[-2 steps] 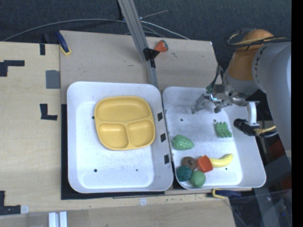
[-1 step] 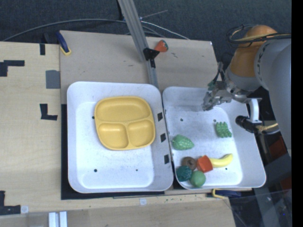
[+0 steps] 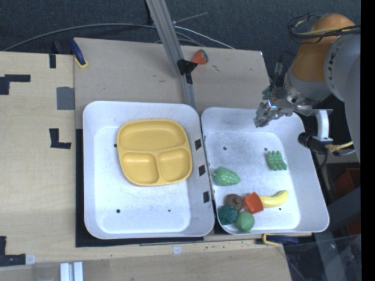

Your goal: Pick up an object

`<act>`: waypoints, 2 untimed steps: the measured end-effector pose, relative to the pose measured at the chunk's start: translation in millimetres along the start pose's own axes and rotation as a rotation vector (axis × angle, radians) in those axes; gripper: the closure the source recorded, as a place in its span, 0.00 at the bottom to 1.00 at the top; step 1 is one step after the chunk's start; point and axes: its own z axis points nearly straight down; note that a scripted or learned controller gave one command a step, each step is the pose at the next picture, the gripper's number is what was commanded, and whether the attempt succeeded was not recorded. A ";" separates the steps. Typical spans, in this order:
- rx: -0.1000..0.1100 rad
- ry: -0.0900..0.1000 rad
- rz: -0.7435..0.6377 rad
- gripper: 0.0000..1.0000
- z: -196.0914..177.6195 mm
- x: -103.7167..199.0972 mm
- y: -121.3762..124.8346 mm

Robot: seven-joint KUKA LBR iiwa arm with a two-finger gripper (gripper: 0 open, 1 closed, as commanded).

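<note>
My gripper [image 3: 262, 117] hangs over the far edge of the right bin [image 3: 304, 157], above bare floor and apart from every object. Nothing shows between its fingers. In that bin lie a green studded piece [image 3: 275, 160] towards the right side, a pale green leafy item [image 3: 225, 176] near the left wall, and a cluster at the near edge: a brown ring [image 3: 234, 201], an orange-red block [image 3: 253, 203], a yellow banana [image 3: 273, 199], a dark teal lump [image 3: 228, 215] and a green ball [image 3: 245, 221].
The left bin [image 3: 99, 174] holds a yellow three-compartment plate [image 3: 154, 151]. A grey pole [image 3: 167, 31] with a black and orange clamp [image 3: 193, 60] stands slanted behind the bins. Cables run by the arm at the right.
</note>
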 end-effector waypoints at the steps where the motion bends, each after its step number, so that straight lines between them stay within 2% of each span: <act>1: -0.001 0.000 0.000 1.00 -61.7 7.5 2.6; 2: 0.005 0.001 0.001 1.00 -64.4 8.2 2.9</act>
